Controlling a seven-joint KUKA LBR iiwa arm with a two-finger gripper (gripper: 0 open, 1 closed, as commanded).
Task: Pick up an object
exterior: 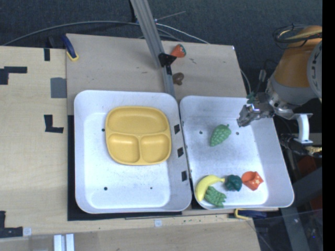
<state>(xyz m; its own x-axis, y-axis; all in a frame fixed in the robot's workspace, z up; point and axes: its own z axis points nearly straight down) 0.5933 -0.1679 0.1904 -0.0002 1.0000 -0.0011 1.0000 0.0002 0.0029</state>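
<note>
My gripper (245,117) hangs over the upper right part of the right bin (272,140), its fingertips pointing down and left. A green bunch of grapes (220,134) lies a little to its lower left, apart from it. Along the bin's front edge lie a yellow banana (205,184), a light green leafy toy (214,196), a dark green broccoli-like piece (233,183) and an orange-red pepper-like toy (252,180). Nothing shows between the fingers.
The left bin (89,156) holds a yellow divided plate (138,134). A grey pole (149,27) slants up from the bench behind the bins, with a small orange clip (179,50) and a brown piece (178,78) beside it.
</note>
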